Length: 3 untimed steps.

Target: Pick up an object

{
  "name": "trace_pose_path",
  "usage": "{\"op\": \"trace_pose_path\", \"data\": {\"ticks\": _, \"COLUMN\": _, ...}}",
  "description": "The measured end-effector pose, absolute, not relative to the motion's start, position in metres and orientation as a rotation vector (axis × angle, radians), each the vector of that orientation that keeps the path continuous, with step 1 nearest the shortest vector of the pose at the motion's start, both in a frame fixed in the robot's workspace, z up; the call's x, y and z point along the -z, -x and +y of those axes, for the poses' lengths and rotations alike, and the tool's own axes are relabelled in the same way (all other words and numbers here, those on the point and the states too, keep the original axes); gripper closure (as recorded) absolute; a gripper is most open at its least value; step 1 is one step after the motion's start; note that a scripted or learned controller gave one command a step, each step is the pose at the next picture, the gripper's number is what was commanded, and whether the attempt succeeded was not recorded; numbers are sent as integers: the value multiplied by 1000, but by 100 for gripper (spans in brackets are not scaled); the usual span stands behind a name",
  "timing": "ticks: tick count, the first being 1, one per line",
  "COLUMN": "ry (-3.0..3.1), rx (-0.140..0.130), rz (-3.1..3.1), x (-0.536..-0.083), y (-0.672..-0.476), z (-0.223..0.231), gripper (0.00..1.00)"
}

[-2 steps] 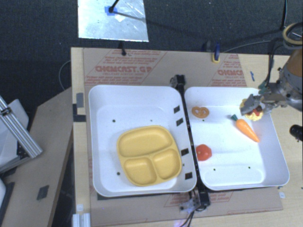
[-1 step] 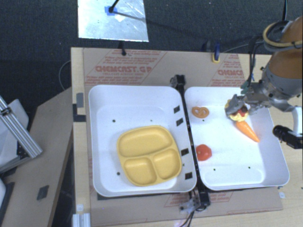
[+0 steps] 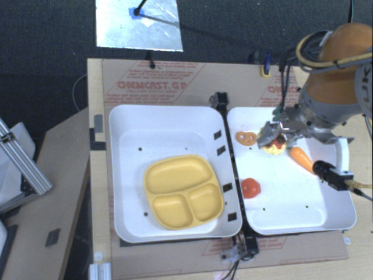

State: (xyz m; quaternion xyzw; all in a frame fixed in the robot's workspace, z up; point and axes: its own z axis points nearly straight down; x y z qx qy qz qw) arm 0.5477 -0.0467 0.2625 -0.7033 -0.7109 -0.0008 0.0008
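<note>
- Over the right bin (image 3: pixel 291 214), near its far edge, we see the gripper (image 3: pixel 273 137) reaching in from the right w/ the grey arm (image 3: pixel 326 112) and orange band (image 3: pixel 341 57) behind it.
- Gripper sits right on top of a small yellow-and-red object (image 3: pixel 274 148); can't tell what it is exactly, and we cannot tell if it's between the fingers or just under them. Open vs closed: cannot tell.
- Pretzel (image 3: pixel 246 137) lies just left of the gripper, apart from it.
- Carrot (image 3: pixel 301 157) lies just right of the yellow-and-red object, slanting toward the bin's near-right side.
- Tomato (image 3: pixel 250 188) sits nearer to us than the gripper, close to the bin's left wall, well apart from the other items.
- Left bin (image 3: pixel 134 127) holds a yellow divided tray (image 3: pixel 183 190), 3 compartments, in its near half.
- Both bins rest on a cardboard sheet (image 3: pixel 157 80).
</note>
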Motion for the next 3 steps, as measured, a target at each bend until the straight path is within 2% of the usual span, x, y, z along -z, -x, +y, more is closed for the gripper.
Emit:
{"op": "trace_pose_path", "data": {"ticks": 1, "ry": 2209, "rx": 4, "rz": -2233, "x": -264, "y": -550, "z": 4, "gripper": 100}}
{"op": "trace_pose_path", "data": {"ticks": 3, "ry": 2208, "rx": 1, "rz": -2231, "x": -227, "y": -552, "z": 107, "gripper": 100}}
